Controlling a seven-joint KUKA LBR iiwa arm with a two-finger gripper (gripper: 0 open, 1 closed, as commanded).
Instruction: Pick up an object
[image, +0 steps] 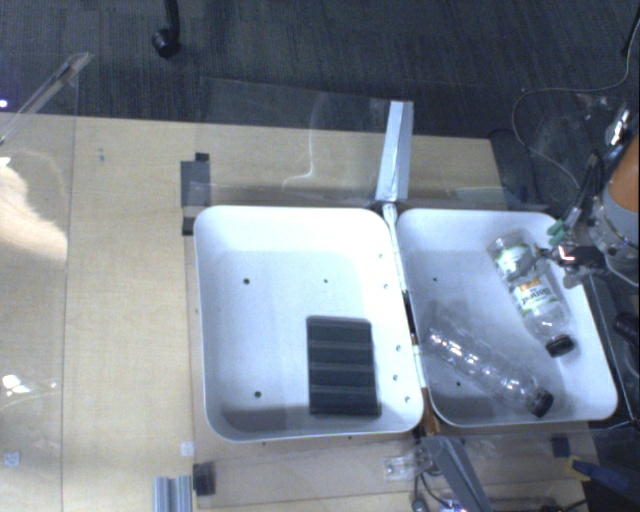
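Observation:
A black ribbed block (342, 366) lies flat in the left bin (230, 300), toward its front. In the right bin (450, 250) a clear plastic bottle with a label (530, 290) lies along the right side, its dark cap toward the front. A second clear bottle (485, 370) lies crumpled across the front, its dark cap at the right. My gripper (576, 252) hangs over the right bin's right rim, just beside the top end of the labelled bottle. Nothing shows as held in it.
A metal post (395, 150) stands behind the seam between the two bins. The wooden bench (100, 330) stretches to the left under clear plastic sheeting. Cables and arm hardware (610, 170) crowd the far right.

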